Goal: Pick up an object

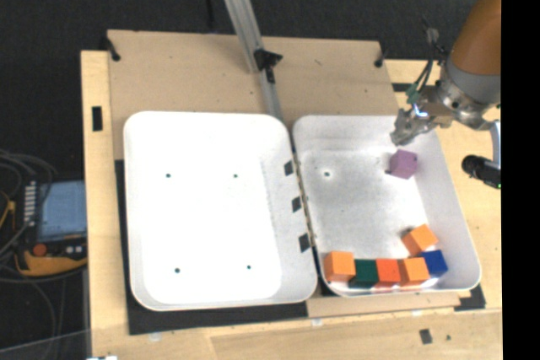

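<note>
A purple block lies in the upper right part of the right bin. My gripper hangs just above and slightly behind it, near the bin's far right corner, and the block is not between its fingers. Along the bin's front wall sit several blocks: orange, green, orange, orange, blue, with another orange block behind them.
The left bin stands beside the right one. A metal rail slants down from the top to the bins' junction. Clips line the divider between the bins.
</note>
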### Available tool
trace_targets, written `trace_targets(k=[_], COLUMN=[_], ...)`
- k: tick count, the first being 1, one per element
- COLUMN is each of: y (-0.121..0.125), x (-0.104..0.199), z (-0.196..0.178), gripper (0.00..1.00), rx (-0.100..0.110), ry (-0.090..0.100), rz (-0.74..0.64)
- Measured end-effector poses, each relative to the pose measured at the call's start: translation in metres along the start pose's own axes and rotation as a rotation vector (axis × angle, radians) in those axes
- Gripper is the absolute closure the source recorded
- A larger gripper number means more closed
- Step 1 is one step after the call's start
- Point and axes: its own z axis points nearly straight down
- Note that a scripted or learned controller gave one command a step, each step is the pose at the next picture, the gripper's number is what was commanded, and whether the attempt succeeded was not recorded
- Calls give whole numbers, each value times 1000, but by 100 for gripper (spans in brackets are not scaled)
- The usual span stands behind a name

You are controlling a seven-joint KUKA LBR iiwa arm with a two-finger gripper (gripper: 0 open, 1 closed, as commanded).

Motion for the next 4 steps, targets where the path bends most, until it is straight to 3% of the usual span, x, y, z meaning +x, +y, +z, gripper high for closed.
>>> trace_targets(k=[1, 4], y=[1, -27], x=[-1, 152], z=[-29, -16], gripper=[100, 100], rx=[3, 9], ry=[1, 4], rz=[-5, -8])
